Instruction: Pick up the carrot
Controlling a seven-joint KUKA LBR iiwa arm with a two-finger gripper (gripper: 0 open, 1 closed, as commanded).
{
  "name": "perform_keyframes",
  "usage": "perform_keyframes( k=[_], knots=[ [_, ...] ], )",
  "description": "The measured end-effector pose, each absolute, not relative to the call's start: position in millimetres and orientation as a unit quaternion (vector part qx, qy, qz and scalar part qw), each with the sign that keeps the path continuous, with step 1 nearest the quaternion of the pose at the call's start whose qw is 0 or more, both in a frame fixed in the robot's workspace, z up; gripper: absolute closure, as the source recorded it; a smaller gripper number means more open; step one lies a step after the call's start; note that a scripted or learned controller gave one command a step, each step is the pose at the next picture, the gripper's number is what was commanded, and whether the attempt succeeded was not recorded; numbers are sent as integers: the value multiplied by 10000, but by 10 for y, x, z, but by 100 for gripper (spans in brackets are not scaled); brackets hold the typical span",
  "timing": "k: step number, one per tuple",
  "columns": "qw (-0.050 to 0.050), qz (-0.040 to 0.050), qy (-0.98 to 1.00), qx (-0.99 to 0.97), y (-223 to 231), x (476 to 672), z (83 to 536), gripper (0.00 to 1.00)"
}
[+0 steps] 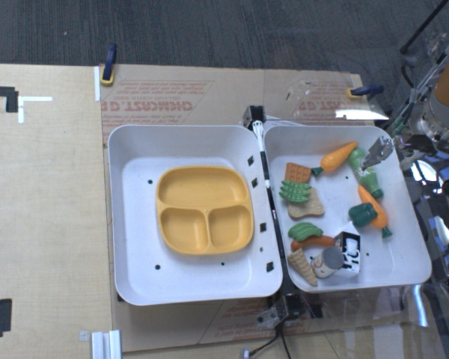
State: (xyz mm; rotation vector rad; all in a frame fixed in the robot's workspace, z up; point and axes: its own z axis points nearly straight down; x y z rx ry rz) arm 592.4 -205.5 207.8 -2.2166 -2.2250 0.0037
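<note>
- Nearest the camera: a cone-shaped toy and a grey round piece beside a black-and-white card, found at the near end of the right bin.
- Left bin: one yellow divided plate is held at its middle.
- Right bin, middle: a waffle-like square, a green leafy piece, a slice of toast and a green pod over a red piece are listed.
- Carrot: placed at the far end of the right bin, lying flat. Its long axis is set at a slant, orange tip toward the far right, green top toward the near left.
- Second orange-and-green piece: found nearer the right wall, with a dark green lump on it; possibly another carrot.
- Gripper: seen low over the far right corner of the right bin, just beside the carrot's orange tip. Nothing is seen between the fingers; whether they are spread or closed cannot be told.
- Deciding relation: the carrot is judged to lie to the gripper's left in the view, close by, so a short sideways shift and a closing line set across the slanted axis are called for.
</note>
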Motion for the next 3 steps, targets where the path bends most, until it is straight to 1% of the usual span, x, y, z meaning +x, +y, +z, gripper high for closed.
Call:
perform_keyframes(
  k=[1, 2, 3],
  knots=[
    [39, -10, -7224, -6914, -2173, 6288, 1105, 0],
    [154, 32, -6544, -7560, -2143, 6594, 974, 0],
    [1, 6, -7331, -6801, -2133, 5618, 1308, 0]
  ],
)
